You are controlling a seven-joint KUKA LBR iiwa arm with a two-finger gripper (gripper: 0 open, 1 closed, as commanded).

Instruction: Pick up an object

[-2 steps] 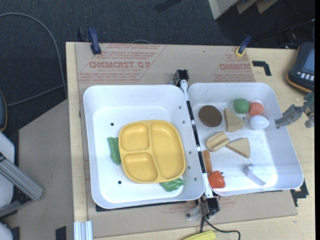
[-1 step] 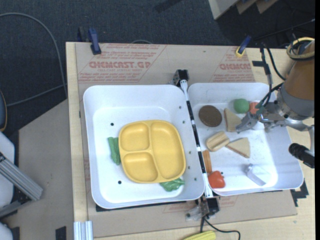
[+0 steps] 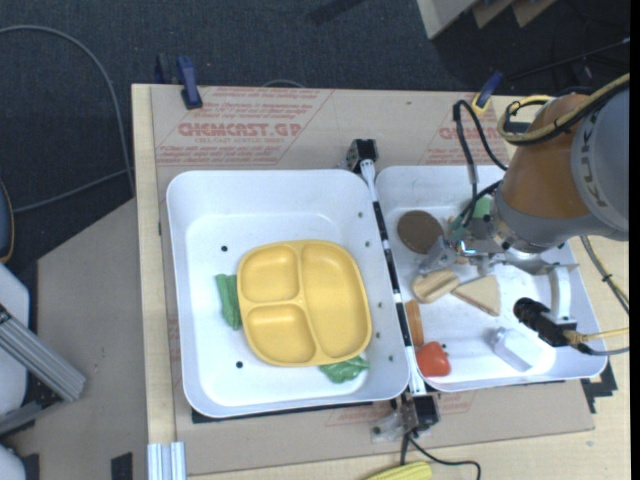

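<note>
Reach step: end effector (image 3: 462,251) low inside right white bin (image 3: 440,183).
Open or clenched, cannot tell; it hovers just above tan bread-shaped toy (image 3: 434,285), beside brown round disc (image 3: 419,231). Next: descend, grip.

A yellow divided plate (image 3: 302,301) lies in the left bin (image 3: 200,208). In the right bin (image 3: 420,180), the gripper (image 3: 455,251) hangs low over a tan piece (image 3: 436,285), perhaps touching it.
</note>
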